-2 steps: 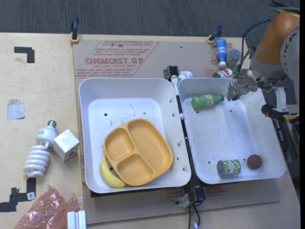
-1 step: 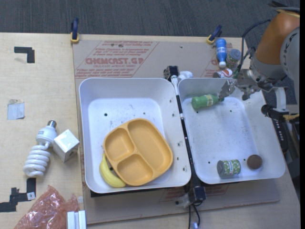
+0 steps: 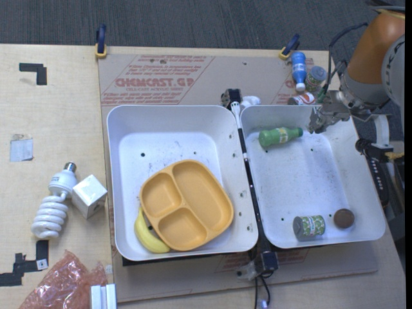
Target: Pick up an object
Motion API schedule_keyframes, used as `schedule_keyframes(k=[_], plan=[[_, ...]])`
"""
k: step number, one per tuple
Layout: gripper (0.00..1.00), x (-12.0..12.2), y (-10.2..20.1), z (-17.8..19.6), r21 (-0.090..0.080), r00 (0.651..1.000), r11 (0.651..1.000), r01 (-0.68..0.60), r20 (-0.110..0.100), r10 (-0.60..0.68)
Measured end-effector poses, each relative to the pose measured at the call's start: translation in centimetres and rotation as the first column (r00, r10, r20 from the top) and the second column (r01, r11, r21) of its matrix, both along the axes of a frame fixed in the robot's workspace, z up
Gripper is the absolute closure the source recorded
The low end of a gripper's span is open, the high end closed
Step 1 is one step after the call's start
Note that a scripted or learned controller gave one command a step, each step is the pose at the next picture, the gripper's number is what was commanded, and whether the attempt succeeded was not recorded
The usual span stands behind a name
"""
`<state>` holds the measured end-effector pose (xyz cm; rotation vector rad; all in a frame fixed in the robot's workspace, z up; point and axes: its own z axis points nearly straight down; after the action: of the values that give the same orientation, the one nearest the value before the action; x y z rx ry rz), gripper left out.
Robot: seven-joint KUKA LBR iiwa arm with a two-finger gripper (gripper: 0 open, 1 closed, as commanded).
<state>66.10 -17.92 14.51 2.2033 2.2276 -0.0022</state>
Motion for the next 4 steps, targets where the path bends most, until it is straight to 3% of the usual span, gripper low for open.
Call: schedule_keyframes(k=[1,2,3,4], plan=[[0.00,0.0,0.0,0.0,0.000,1.000,1.000,0.000,0.000,0.000],[0.00,-0.2,8.7,-3.1,0.006,1.000,1.000,0.009,-0.005,-0.009],[0.00,-0.2,11.4,4.8,0.006,1.000,1.000,0.008,-0.004,-0.008],[0.00,-0.2,7.5,-3.9,0.006,1.000,1.000,0.012,-0.002,-0.012]])
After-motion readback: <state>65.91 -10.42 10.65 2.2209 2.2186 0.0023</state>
